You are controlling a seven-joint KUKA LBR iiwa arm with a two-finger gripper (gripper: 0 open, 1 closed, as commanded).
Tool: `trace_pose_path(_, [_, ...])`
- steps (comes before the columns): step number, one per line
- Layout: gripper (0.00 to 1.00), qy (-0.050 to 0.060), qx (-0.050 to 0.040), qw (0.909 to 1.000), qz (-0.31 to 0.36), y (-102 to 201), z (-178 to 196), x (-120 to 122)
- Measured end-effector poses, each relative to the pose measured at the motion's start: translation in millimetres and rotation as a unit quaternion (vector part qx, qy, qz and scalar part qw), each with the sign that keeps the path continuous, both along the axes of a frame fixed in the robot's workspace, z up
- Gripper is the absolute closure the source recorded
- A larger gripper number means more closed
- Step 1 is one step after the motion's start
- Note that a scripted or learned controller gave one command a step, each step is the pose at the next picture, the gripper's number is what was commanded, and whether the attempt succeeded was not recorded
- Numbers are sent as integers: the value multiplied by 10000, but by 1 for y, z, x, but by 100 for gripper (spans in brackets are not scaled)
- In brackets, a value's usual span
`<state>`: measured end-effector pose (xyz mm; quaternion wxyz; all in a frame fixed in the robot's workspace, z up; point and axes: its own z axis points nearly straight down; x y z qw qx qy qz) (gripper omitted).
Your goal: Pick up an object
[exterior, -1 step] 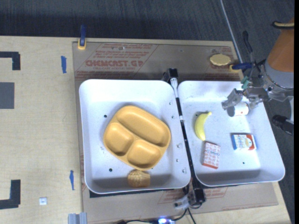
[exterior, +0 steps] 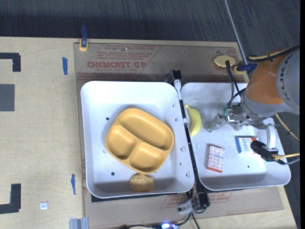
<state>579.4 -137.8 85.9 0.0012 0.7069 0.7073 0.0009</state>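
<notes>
Jaws [exterior: 213,124]: right bin [exterior: 279,178], upper centre; state cannot tell | banana [exterior: 194,119]: just left of jaws | small box [exterior: 215,157]: below jaws, apart

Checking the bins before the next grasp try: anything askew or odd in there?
Mostly fine. The yellow divided tray sits skewed in the left bin, out of line with its walls. The banana lies pressed against the right bin's left wall, which may be awkward to grasp. No spill or damage.
</notes>
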Motion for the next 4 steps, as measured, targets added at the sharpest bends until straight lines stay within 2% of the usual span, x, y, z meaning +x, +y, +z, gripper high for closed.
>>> trace_pose_path(1, [0,8,5,10000,-7,30,0,-60])
trace_pose_path(2, [100,-28,-13,10000,-15,29,11,-58])
trace_pose_path(3, [100,10,7,10000,5,146,99,-32])
trace_pose_path(4, [100,21,5,10000,-5,95,118,-63])
